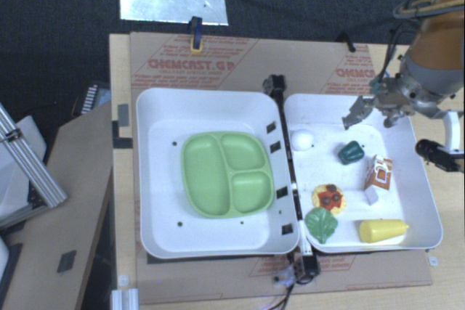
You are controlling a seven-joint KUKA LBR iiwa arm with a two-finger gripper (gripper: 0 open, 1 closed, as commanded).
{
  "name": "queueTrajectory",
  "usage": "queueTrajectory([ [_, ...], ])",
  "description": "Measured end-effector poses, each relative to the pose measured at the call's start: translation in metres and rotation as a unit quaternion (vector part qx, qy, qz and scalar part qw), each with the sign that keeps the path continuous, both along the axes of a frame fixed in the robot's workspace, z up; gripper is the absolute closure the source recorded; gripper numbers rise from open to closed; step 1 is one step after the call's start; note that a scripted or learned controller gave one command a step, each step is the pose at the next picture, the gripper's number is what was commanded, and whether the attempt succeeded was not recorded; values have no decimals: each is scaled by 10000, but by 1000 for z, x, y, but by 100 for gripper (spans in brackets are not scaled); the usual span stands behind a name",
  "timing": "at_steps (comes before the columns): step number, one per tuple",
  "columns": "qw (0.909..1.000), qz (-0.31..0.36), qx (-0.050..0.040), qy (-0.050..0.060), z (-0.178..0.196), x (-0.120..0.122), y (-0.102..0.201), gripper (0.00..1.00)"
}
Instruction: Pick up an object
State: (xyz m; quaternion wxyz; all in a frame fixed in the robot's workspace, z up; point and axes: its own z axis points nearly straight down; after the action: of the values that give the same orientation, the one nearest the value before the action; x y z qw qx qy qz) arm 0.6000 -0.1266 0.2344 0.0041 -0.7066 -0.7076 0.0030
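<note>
The green pepper (pixel 352 152) lies in the upper middle of the right bin (pixel 429 221), and it is the toy nearest the gripper (pixel 372 115), which hangs just above and to its right with its fingers spread apart and nothing between them. To take it well, I judge the arm should drop straight over the pepper with the fingers straddling its narrow side, and close only once they are low enough to get under its curve, since a small rounded toy will likely squirt out of a shallow pinch. The carton (pixel 378 173) stands just beside the pepper on the right, so the finger on that side has little room and could knock it. The white ball (pixel 301 140) sits near the divider to the left, well clear. Lower down lie the pizza (pixel 328 197), the lettuce (pixel 321 224) and the yellow toy (pixel 382 230), all out of the way. The left bin (pixel 156 120) bears a green tray (pixel 225 174).
</note>
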Motion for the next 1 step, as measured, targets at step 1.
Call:
queueTrajectory([
  [1, 10000, 10, -7, -57, 7, 2, 0, 0],
])
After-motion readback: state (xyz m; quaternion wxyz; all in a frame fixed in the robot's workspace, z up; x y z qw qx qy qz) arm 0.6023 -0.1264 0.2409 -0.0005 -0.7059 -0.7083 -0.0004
